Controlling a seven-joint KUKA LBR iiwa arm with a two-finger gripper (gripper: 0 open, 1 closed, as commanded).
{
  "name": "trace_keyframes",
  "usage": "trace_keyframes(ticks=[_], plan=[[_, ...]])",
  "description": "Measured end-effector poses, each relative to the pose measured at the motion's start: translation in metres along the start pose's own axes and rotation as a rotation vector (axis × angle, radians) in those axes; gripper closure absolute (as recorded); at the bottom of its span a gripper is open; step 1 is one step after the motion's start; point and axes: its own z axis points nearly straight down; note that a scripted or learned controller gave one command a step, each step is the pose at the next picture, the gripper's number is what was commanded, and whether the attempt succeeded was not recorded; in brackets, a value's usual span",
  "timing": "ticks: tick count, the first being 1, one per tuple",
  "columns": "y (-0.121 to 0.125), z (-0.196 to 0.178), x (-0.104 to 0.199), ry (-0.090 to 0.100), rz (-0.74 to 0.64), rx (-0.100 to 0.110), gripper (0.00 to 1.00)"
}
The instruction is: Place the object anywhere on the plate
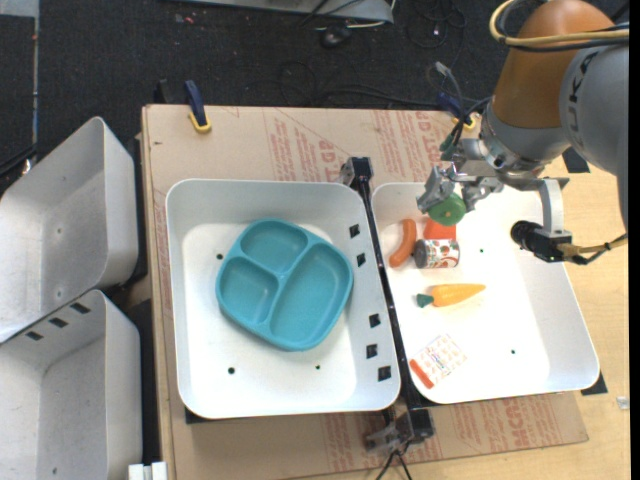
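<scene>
A teal plate (285, 283) with three compartments lies in the left bin (200, 218). In the right bin (530, 338) my gripper (443, 202) hangs over the far left part and is shut on a small green object (448, 209) lifted above the bin floor. Directly below it stands a small can (437, 253) with an orange top. An orange-red sausage (402, 243) lies just left of the can. An orange carrot (452, 294) with a green end lies nearer the front.
A small white packet with red print (438, 358) lies at the front of the right bin. A black divider strip (378, 268) runs between the bins. Grey-white containers (60, 268) stand left of the bench. A black cable fitting (535, 238) hangs from the arm.
</scene>
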Motion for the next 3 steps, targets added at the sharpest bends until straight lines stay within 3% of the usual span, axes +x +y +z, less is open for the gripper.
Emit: trace_keyframes(ticks=[1, 3], plan=[[-0.001, 0.007, 0.050, 0.000, 0.002, 0.004, 1.00], [0.018, 0.004, 0.145, 0.000, 0.001, 0.000, 1.00]])
